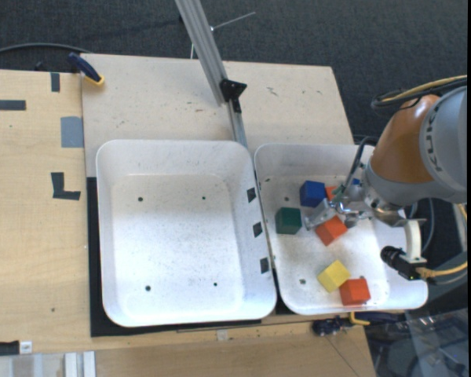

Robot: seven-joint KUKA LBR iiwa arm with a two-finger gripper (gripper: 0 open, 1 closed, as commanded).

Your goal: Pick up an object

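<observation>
The hand (339, 210) is down inside the right bin (392, 289), low among the blocks, and whether it is spread or pressed together cannot be told from this slanted view. An orange block (330, 230) lies just under and touching its tip, tilted on one corner; that block looks like the target, so the step in hand seems to be the grasp itself or the last of the descent. Nothing shows plainly that the block is held. The next move calls for a firm close on two opposite faces before any lift, since a tilted cube can easily squirt out.

Around the orange block, a blue block (312, 193) sits just above it and a green block (288, 221) just to its left, both close enough to be nudged. A yellow block (334, 276) and a second orange block (355, 290) lie below it, clear of the approach. The left bin (110, 163) stands beyond the green block, on the counter (31, 234).
</observation>
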